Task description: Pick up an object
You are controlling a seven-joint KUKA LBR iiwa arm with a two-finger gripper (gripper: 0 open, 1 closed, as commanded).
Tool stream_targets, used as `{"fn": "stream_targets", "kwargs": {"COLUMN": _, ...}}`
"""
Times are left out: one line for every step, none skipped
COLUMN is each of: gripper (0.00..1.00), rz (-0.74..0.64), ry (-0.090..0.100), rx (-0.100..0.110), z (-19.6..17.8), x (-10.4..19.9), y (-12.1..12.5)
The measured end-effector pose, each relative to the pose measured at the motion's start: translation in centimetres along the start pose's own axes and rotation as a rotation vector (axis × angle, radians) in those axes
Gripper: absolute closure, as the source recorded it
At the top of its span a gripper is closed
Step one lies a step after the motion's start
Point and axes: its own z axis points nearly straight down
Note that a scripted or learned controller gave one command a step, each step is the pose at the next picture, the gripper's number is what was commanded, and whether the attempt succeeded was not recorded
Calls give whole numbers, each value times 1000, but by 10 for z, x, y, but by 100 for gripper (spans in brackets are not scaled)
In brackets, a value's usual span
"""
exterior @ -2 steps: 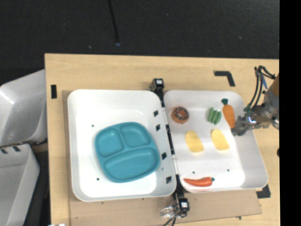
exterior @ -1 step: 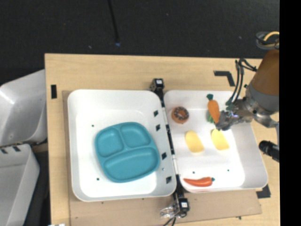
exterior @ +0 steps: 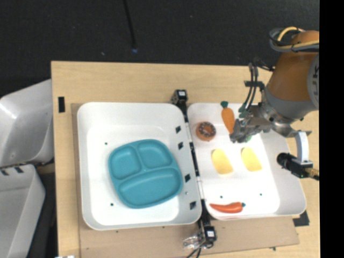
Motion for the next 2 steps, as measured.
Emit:
{"fn": "stream_targets", "kwargs": {"gripper": 100, "rz": 1, "ry": -1, "rx": 0, "z": 10, "x": 44, "y": 29}}
{"fn": "stream_targets", "kwargs": {"gripper": 100, "rz": 0, "ry": 0, "rx": -2, "z": 4, "x": 95, "y": 62}}
